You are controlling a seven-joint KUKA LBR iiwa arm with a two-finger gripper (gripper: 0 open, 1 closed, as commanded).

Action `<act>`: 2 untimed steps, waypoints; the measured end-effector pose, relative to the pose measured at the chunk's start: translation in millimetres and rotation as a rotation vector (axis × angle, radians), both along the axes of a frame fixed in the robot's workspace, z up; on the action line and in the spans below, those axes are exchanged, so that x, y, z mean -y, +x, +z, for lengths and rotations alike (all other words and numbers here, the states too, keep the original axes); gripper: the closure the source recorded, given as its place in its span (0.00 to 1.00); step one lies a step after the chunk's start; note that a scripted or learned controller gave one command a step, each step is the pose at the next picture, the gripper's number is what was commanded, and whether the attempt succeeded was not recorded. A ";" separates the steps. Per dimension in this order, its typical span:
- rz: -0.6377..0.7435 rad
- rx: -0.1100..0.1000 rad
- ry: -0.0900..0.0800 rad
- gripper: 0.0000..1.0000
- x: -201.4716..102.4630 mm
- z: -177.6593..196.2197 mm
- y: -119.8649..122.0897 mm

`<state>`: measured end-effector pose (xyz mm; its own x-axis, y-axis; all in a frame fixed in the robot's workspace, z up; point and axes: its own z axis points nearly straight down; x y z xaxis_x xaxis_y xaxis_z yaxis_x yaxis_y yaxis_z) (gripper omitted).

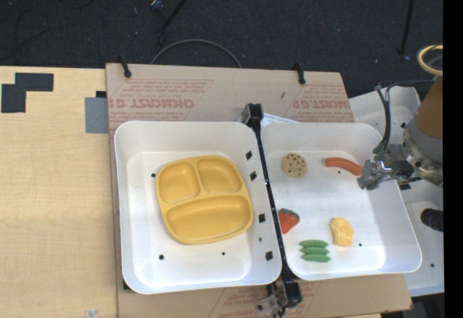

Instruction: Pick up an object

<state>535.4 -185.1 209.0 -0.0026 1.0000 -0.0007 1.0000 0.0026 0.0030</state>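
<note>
White plastic forms the two shallow bins, and the black divider (264,197) where they meet is taken as the landmark for every place given. To the left of the divider, the left bin (137,165) is seen to hold a yellow compartment plate (204,198), which lies flat with its two small wells toward the far side and its one large well toward the near side. To the right of the divider, the right bin (391,255) is seen to hold five toy foods: a round cookie (294,165) just beside the divider, an orange-red hot dog (343,164) farther right of it, a red strawberry (288,220) touching or nearly touching the divider, a green pea pod (315,251) a little right and nearer, and a yellow corn cob (341,231) beyond that. The gripper (372,176) is seen well to the right of the divider, at the right bin's outer rim, just beside the right end of the hot dog. Whether its fingers are apart or together cannot be told, and nothing can be made out between them.
</note>
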 end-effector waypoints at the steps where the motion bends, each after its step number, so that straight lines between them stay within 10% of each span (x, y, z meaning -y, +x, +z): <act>1: 0.000 0.000 0.000 1.00 -1.2 42.9 -2.0; 2: 0.000 0.000 0.000 1.00 -0.6 86.1 -1.3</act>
